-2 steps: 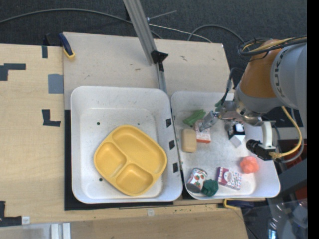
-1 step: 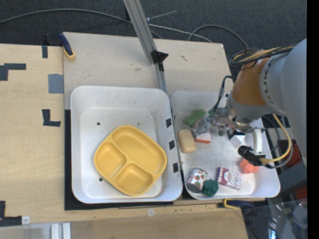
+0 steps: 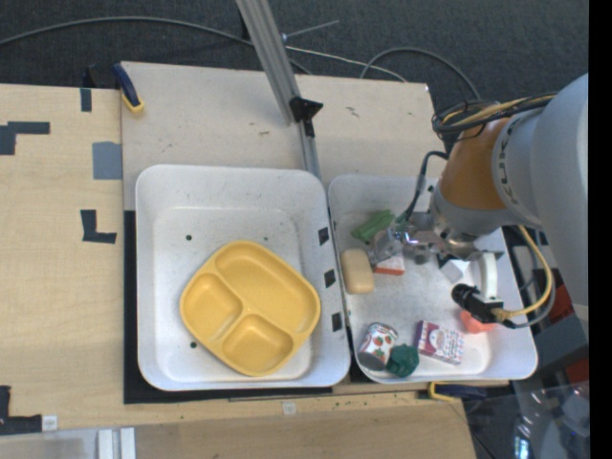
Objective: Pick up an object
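Grey arm with its orange band reaches in from the right over the right bin (image 3: 521,352); the gripper (image 3: 397,242) sits low among a tight cluster near that bin's left wall, but whether the jaws are spread or pressed together I cannot tell, the fingers being lost against clutter. Candidate objects all lie in the right bin: a green piece (image 3: 373,225) just beside the gripper, a tan block (image 3: 358,271) hard against the dividing wall, a small orange-red sliver (image 3: 389,271) under the wrist, and along the near edge a round patterned item (image 3: 379,342), a dark green lump (image 3: 404,360) touching it, and a purple-and-white packet (image 3: 439,341). Risks, as I judge them: closing here may catch two pieces at once or only nudge the green piece aside; the tan block, being pressed to the wall, leaves little room for a finger on that side; the sliver looks too flat to pinch. Open floor lies mid-bin, between the cluster and the near-edge items, good for a clean lift path. The left bin (image 3: 158,208) holds a yellow divided tray (image 3: 251,306), well apart.
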Motion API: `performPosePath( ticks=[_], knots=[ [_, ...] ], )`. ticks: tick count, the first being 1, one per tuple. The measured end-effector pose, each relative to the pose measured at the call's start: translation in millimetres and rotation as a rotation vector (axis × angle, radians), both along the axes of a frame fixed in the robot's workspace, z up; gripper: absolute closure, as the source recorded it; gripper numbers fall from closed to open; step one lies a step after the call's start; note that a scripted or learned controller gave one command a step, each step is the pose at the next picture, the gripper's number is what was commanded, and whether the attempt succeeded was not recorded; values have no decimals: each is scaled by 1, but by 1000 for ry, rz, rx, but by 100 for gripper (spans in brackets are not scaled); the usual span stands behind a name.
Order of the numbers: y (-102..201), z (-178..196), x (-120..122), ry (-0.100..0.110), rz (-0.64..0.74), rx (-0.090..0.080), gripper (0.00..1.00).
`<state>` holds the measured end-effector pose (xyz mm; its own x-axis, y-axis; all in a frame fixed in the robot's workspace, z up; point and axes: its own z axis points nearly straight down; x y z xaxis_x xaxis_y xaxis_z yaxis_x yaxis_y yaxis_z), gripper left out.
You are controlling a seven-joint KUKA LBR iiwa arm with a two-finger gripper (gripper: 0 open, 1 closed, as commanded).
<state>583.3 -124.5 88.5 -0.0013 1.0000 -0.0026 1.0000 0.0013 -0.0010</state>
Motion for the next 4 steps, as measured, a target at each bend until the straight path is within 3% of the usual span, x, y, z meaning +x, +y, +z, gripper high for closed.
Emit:
performPosePath(
  ticks=[1, 3, 4],
  knots=[
    [1, 10, 0, 1, 1, 2, 100],
    [0, 121, 10, -5, 1, 2, 100],
    [55, 113, 3, 1, 5, 4, 100]
  ],
)
